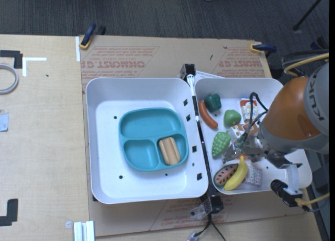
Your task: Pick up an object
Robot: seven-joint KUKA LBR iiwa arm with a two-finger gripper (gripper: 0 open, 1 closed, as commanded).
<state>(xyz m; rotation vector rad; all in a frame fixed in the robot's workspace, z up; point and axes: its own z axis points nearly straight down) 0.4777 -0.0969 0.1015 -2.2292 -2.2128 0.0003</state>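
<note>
In the right bin (293,174), we see a banana (236,175) at 6 o'clock, touching a watermelon slice (225,173). The hand (242,148) hangs just above them, beside green grapes (220,144); whether it is open, we cannot tell. The left bin (99,130) holds a teal tray (144,130) with a bread roll (169,150).

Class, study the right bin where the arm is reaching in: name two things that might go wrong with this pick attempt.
1. The gripper sits among tightly packed items: banana, green grapes, watermelon slice. It may catch two or nudge one aside.
2. The arm's orange band hides part of the right bin, so items beneath could be struck.
</note>
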